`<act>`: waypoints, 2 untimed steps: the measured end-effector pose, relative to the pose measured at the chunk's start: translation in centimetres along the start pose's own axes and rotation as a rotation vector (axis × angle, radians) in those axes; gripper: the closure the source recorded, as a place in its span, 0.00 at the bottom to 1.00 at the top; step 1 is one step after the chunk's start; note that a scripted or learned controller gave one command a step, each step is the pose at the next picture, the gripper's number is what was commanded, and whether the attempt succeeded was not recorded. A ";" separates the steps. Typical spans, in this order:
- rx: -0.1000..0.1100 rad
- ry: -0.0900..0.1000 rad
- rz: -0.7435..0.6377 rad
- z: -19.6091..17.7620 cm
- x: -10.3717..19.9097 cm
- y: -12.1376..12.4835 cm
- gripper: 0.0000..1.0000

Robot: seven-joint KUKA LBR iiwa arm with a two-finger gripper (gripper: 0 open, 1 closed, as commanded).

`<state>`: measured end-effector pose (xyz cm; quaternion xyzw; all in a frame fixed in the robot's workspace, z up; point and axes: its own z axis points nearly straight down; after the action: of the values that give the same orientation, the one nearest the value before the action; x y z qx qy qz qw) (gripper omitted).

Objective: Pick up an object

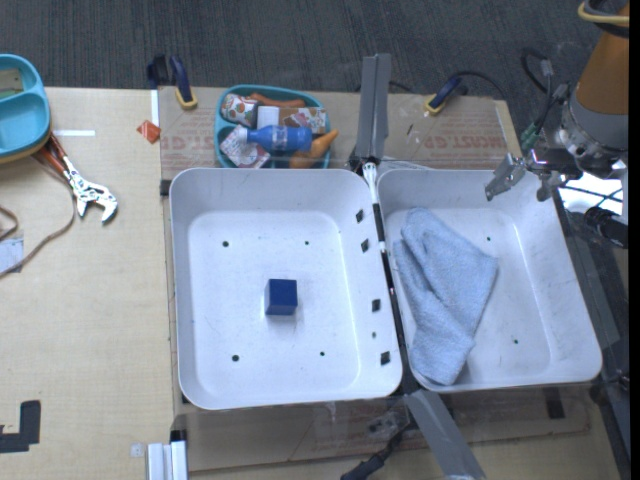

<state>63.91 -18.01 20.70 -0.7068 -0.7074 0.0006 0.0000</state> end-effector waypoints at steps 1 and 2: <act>0.001 0.000 -0.013 4.9 -4.3 -6.5 0.00; 0.001 0.010 0.253 8.2 -3.5 -9.3 0.00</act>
<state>54.56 -21.54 12.54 -0.7903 -0.6127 -0.0027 0.0040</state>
